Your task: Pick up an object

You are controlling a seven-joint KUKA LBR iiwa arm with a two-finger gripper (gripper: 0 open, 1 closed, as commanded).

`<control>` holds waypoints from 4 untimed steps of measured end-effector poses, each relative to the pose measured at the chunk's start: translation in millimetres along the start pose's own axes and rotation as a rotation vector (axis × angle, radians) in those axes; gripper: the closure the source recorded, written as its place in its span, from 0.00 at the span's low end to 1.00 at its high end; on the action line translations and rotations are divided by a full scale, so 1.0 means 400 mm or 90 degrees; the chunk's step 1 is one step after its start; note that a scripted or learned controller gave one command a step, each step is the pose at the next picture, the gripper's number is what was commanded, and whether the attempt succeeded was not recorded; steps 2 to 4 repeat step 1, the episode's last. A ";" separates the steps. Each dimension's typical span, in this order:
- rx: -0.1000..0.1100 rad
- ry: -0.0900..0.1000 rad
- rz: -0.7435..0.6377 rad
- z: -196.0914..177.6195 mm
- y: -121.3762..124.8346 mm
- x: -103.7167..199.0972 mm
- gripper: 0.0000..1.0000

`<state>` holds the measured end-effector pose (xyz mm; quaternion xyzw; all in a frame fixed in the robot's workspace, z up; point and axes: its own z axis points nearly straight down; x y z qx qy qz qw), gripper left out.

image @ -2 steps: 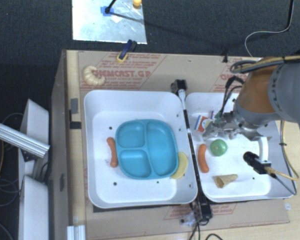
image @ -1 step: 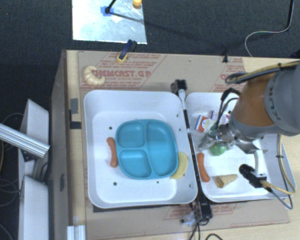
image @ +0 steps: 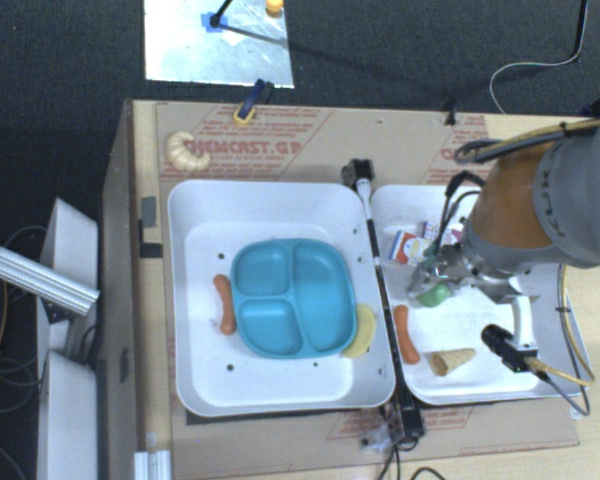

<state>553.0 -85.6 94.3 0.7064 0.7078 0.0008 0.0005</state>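
Grey arm with orange band (image: 540, 203) reaches over the right white bin (image: 550, 393) from 3 o'clock. Its two-finger gripper (image: 430, 286) hangs over a small green object (image: 435, 294); whether it is gripped cannot be told. At 6 o'clock lie a tan cone-shaped piece (image: 452, 361) and an orange sausage (image: 407, 332). A blue sectioned plate (image: 292, 298) sits in the left white bin (image: 195, 228).
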 end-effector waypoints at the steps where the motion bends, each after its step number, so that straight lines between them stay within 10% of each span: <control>1: -0.001 0.000 -0.001 -0.227 0.024 0.146 1.00; 4: -0.001 0.000 -0.001 -0.227 0.024 0.146 1.00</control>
